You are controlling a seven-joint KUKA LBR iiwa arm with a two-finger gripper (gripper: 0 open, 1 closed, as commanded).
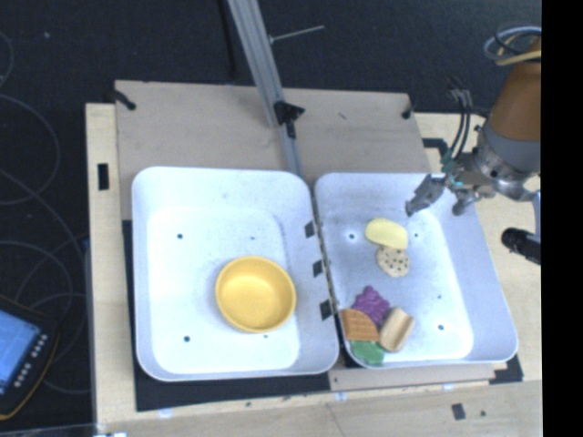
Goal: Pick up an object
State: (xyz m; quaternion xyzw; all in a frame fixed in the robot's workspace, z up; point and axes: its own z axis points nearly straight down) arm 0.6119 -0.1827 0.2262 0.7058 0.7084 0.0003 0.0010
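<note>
At the near edge of the right bin [474,271] a cluster sits packed together: a green piece [366,353], a waffle [359,324], a bread roll [395,329] and purple grapes [370,300], touching one another; a grab there could catch two at once or push them against the wall; farther in lie a cookie [393,262] and a yellow lemon [387,233], which might roll; the yellow bowl [255,293] sits in the left bin [164,244]; the gripper [442,194] hangs over the far rim, jaws apart, empty, wrist tilted.
</note>
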